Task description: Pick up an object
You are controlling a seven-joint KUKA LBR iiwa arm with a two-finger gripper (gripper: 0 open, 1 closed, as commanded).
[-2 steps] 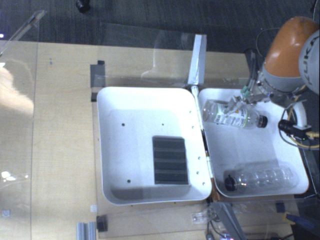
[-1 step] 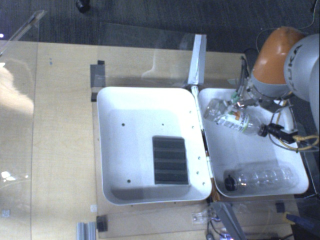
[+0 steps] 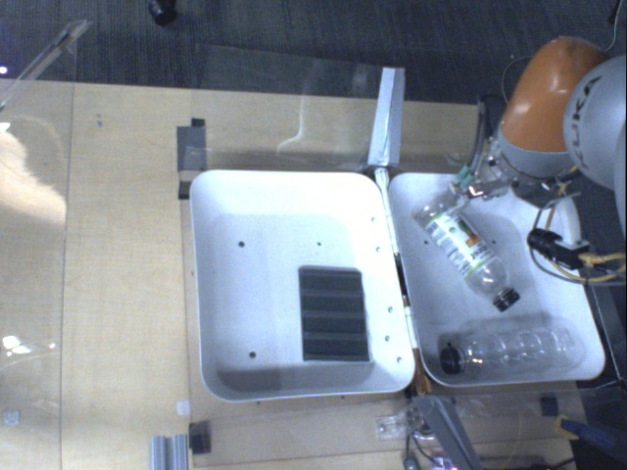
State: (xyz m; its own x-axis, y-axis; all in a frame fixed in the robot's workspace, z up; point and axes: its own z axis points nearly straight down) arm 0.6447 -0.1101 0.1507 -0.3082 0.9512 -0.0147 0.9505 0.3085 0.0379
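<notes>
A clear plastic bottle (image 3: 464,247) with a label and a dark cap lies at a slant in the right bin (image 3: 421,292), cap toward the front right. A second clear bottle (image 3: 507,349) with a black cap lies along that bin's front wall. A black ribbed rectangular block (image 3: 333,312) rests flat in the left bin (image 3: 230,262). My gripper (image 3: 474,186) hangs under the orange wrist band at the back of the right bin, right at the slanted bottle's base end. Whether it touches the bottle is unclear.
A grey divider post (image 3: 386,116) rises behind the gap between the bins. Cables (image 3: 563,253) loop over the right bin's right rim. The arm's body (image 3: 573,96) covers the back right corner. A transparent panel edge (image 3: 49,52) stands at far left.
</notes>
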